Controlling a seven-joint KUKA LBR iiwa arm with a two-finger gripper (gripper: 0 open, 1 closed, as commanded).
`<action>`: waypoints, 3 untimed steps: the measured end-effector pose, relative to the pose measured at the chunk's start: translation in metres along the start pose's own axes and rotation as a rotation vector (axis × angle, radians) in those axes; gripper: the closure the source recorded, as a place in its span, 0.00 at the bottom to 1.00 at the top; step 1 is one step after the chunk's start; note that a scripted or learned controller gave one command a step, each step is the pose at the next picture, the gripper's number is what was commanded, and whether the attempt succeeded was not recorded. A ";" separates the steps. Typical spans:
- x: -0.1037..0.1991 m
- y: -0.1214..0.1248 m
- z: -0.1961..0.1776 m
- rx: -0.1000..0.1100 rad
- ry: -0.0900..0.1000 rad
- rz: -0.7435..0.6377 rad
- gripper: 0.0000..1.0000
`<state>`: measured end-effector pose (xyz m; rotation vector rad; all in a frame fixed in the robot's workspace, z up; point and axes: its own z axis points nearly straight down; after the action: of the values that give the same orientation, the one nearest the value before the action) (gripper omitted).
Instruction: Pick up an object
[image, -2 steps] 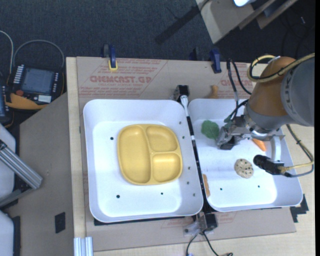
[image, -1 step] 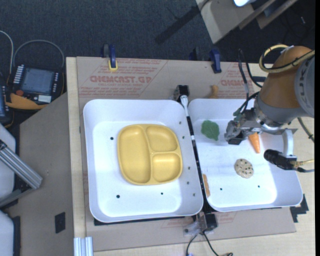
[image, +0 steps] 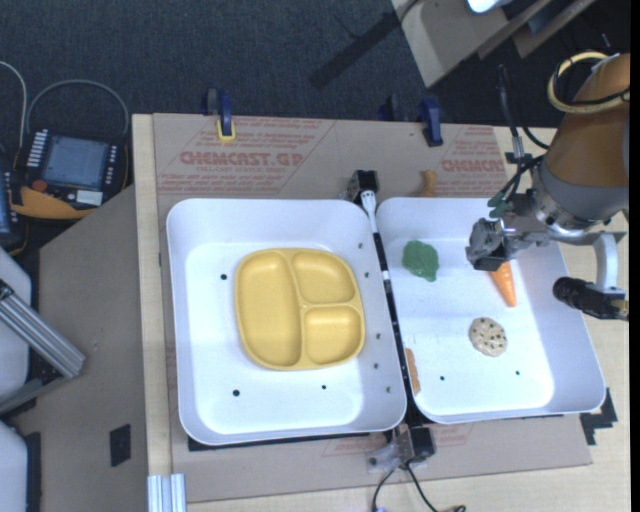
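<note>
Claw (image: 487, 250) over the right bin (image: 540, 395)
It hangs at the carrot's (image: 506, 284) top end; whether it grips, I cannot tell.

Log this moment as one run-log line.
hand over right bin, at carrot top | broccoli, cookie loose | left bin: yellow tray

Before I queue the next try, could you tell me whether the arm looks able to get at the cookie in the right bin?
Probably yes. The cookie lies flat on open bin floor, apart from the carrot and the green piece. The hand is above the same bin, with nothing between.
</note>
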<state>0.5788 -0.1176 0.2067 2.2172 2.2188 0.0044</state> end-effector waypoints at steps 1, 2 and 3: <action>-0.006 0.010 -0.055 -0.001 -0.001 0.000 1.00; 0.043 -0.007 -0.059 0.007 0.004 -0.004 1.00; 0.090 -0.031 -0.039 0.010 0.003 -0.003 1.00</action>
<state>0.5475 -0.0273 0.2455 2.2206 2.2290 -0.0030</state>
